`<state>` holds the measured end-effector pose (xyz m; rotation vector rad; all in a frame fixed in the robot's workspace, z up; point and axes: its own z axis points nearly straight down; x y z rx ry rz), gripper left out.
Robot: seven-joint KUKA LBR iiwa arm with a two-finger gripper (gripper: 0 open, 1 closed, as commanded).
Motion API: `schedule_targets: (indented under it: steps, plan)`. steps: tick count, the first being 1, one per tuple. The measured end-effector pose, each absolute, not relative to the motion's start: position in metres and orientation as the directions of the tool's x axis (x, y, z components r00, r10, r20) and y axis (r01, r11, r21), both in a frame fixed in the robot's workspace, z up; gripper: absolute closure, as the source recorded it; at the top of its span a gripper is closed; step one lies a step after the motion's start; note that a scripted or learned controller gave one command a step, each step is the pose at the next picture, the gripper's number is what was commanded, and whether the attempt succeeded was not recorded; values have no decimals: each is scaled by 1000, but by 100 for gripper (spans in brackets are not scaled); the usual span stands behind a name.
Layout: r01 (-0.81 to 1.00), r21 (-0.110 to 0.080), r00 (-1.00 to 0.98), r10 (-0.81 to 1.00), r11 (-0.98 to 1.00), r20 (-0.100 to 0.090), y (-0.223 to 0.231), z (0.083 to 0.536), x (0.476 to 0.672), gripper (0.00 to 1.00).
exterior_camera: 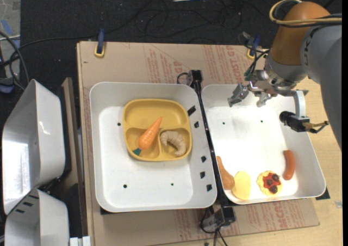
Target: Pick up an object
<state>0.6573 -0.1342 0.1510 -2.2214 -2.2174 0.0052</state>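
My gripper (250, 98) hangs over the far edge of the right bin (255, 136), fingers spread open and nothing between them. Toy food lies well below it, along the right bin's near edge: a red-orange sausage (289, 164), a small pizza-like piece with red and dark toppings (270, 182), a pale yellow rounded piece (242, 184) and an orange-brown drumstick shape (224, 172) against the left wall. In the left bin (109, 185), a yellow divided plate (130, 113) holds a carrot (150, 133) and a pale shrimp (174, 141).
The grey arm with its orange band (298, 27) enters from the upper right. A black fitting on a white bracket (292, 121) hangs over the right bin's right side. Black clips (196, 79) line the divider between the bins. Stacked white bins (32, 147) stand off the bench at left.
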Motion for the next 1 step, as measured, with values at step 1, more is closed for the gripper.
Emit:
schedule_targets:
  steps: [1]
  plan:
    - [1000, -4, 1, 1000, -1, 0, -134, 97, 656, 0]
